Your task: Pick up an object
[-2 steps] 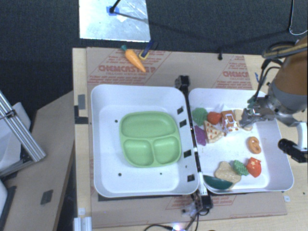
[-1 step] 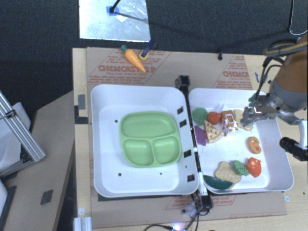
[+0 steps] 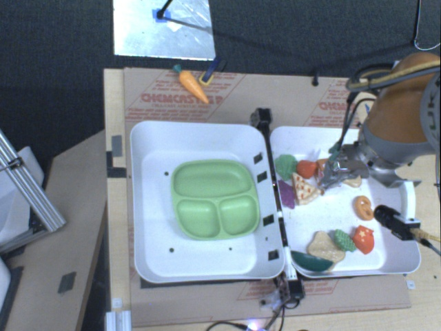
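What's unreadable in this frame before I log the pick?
- End effector, camera view: too small and blurred to tell finger state or any grasp.
- Toys beneath it in the right bin: partly covered by the arm.
- Arm: cut off by the right edge.

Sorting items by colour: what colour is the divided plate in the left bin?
Light green, seen clearly in the camera view: the divided plate.

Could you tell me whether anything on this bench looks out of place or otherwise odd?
Yes: a toy carrot lies outside both bins, on the board behind the left bin, while the other toy foods sit in the right bin. Also, a dark green piece rests against that bin's near rim.
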{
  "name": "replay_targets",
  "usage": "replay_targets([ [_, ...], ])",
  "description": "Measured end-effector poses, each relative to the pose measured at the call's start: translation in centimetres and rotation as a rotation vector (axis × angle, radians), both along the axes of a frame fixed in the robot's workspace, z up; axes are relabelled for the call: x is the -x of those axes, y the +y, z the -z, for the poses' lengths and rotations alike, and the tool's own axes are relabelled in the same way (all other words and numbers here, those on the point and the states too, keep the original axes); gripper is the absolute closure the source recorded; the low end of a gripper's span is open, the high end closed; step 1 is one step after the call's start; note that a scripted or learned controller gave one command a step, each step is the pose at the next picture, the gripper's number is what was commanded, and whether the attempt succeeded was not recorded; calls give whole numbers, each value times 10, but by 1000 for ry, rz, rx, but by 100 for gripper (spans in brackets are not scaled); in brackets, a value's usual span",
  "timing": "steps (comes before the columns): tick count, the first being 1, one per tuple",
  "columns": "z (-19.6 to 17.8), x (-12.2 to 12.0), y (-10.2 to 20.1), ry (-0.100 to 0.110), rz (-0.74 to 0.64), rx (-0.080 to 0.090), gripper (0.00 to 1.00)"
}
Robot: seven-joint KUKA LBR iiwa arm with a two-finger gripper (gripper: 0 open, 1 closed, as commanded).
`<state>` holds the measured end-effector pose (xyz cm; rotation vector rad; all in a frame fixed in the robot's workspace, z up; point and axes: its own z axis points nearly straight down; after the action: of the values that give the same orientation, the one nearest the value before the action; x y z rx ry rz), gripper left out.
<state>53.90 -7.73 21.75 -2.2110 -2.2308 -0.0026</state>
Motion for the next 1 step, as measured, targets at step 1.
replay_targets([
  [1, 5, -2, 53, -1, -1, -1, 100],
])
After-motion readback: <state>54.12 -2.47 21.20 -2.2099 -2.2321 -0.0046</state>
